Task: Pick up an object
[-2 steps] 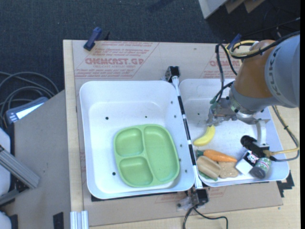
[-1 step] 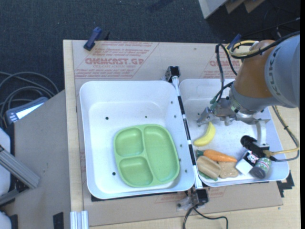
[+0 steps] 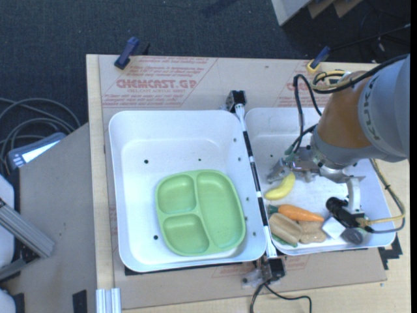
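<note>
Fingers of my gripper (image 3: 281,169) hang low in the right white shallow plastic bin (image 3: 273,124), just above the yellow toy banana (image 3: 281,188); whether they are spread I cannot tell. Nearby lie an orange toy carrot (image 3: 301,213) and tan bread pieces (image 3: 287,229) (touching). A green divided plastic tray (image 3: 199,211) sits in the left white bin (image 3: 130,142).

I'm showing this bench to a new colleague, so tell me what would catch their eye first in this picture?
Probably the green tray, lying flat in the left bin. Next the grey arm with its orange band, reaching in from the right over the right bin, its gripper just above a banana. Near that bin's front edge lie a carrot and some tan food pieces.
</note>
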